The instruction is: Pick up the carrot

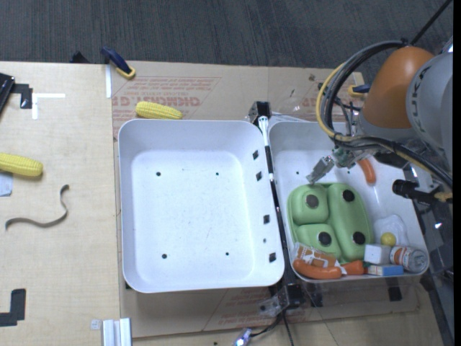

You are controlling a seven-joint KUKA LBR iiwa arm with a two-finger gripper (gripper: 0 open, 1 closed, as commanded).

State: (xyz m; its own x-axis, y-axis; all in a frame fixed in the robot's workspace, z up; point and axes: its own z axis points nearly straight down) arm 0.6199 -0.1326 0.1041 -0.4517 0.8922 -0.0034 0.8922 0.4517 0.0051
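Bins (191,132): two; carrot (354,267): one.

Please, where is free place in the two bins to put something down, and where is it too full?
The left bin has a bare floor from wall to wall. In the right bin, bare floor lies along the top-left, above the green tray, beside the gripper. Its lower edge is crowded: carrot, bottle, small packs.

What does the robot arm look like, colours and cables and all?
The arm is grey, with a rounded orange band above the wrist. Black and yellow cables loop off it beside the band. The tool at its tip is small, grey and metallic, with thin fingers over the right bin.
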